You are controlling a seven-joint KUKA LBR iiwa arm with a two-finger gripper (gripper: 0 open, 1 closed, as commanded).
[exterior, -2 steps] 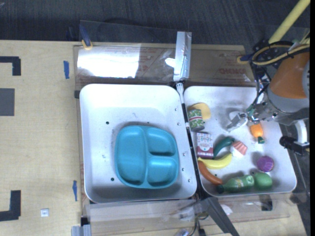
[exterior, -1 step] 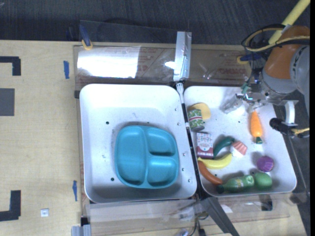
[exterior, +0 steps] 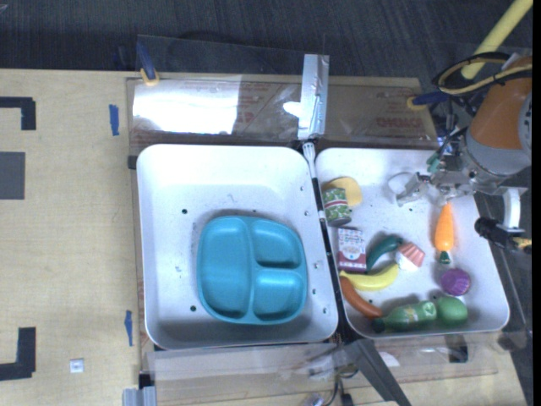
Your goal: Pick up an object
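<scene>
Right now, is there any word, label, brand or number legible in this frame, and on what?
None reads clearly.
Red lettering on the brown cardboard panel behind the right white bin: too blurred.
Label on the small red-and-white carton: too small.
Label on the green-banded can: too small.

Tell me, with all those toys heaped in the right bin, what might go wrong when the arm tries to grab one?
Two risks stand out. The banana, the red carton and the green bottle lie packed against each other, so a grab there could catch two things or shove them aside. The carrot, nearest the gripper, is narrow and smooth-looking, so it might roll or slip away.
</scene>
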